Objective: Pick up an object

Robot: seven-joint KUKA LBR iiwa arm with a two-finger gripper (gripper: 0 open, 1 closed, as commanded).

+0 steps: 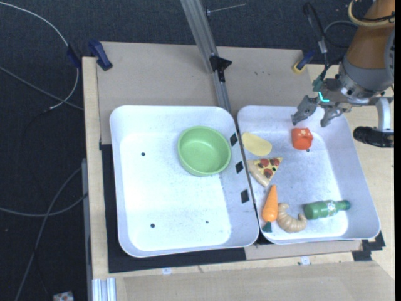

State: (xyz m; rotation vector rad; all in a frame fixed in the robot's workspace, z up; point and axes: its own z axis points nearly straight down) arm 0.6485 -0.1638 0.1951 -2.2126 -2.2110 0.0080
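Note:
My gripper (316,115) hangs over the far edge of the right bin (351,168), fingers spread open with nothing between them. Just below it and slightly left lies a red pepper-like toy (302,138), apart from the fingertips. In the same bin lie a pale yellow chip-shaped piece (256,144), a pizza slice (265,168), an orange carrot (270,204), a tan croissant (292,220) and a green bottle (324,209) on its side.
The left bin (144,218) holds a green bowl (203,150) near its far right. A metal pole (203,30) slants down to the divide between the bins. Blue clamps (99,54) sit at the bench's far corners.

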